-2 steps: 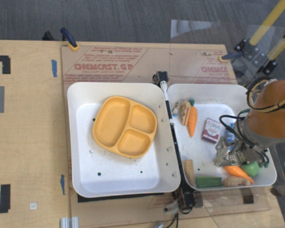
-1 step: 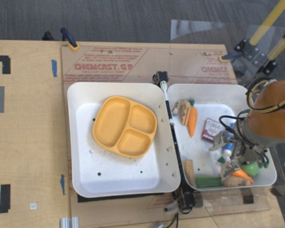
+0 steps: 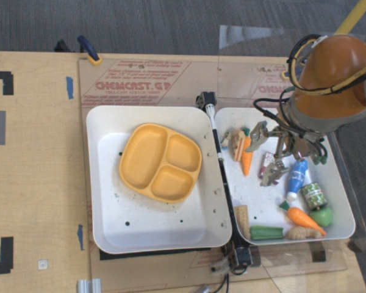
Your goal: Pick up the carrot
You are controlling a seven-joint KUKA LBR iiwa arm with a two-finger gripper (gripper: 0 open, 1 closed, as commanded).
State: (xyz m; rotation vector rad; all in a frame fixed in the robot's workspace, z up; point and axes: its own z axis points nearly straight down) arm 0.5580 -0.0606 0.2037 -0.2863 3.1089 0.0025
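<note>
Bins sat side by side on the bench, the left bin holding an orange three-compartment plate that lay toward its twelve o'clock half, tilted slightly on the white floor. The right bin carried the clutter. A carrot lay at about ten o'clock in that bin, its thick end up and its tip pointing toward six o'clock, with its green top touching or just beside a small pile of tan and brown pieces at its nine o'clock side. A second carrot lay at about five o'clock in the same bin, slanting from upper left to lower right, just beside a green round item and above a pale ginger-like piece. A green cucumber-like piece lay along the six o'clock wall, with a tan cork-like cylinder at its ten o'clock. A blue-and-white bottle stood near the centre-right, and a small dark jar sat at its five o'clock. The arm's orange band loomed over the bin's one o'clock corner, and the gripper hung below it, at three o'clock from the upper carrot and near it. Whether its metal fingers were spread or closed could not be told, nor whether anything was between them.
</note>
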